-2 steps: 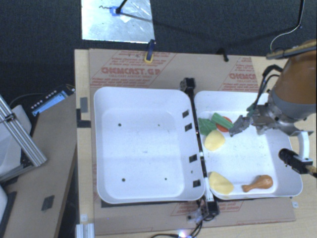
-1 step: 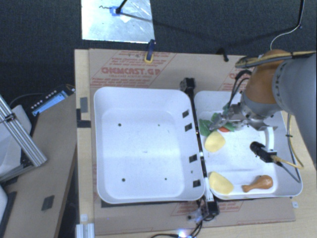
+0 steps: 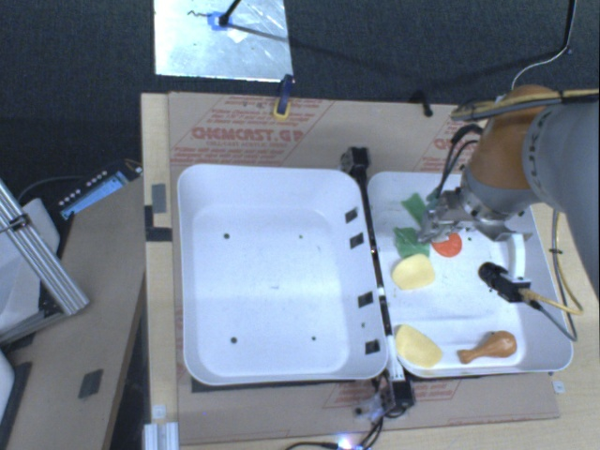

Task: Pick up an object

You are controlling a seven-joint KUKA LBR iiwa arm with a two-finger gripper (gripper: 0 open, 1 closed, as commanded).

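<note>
**Gripper low in right bin, among the green bits**

Green piece (image 3: 409, 243) lies in the right bin's (image 3: 469, 309) upper-left part, at about 7 o'clock from the gripper (image 3: 433, 226) and just beside it. Cannot tell from here whether the gripper is released or clenched, nor whether it touches anything.

- Green strip (image 3: 413, 206): 10 o'clock from gripper, near.
- Red disc (image 3: 449, 246): 5 o'clock, just beside.
- Yellow lump (image 3: 412, 273): 6 o'clock from green piece, touching or nearly.
- Yellow wedge (image 3: 419, 347): bin's 7 o'clock corner.
- Drumstick (image 3: 489, 347), brown: along the 6 o'clock wall, well apart from the gripper.

Arm (image 3: 562, 157) enters from 3 o'clock. Left bin (image 3: 272, 279) sits alongside.
</note>
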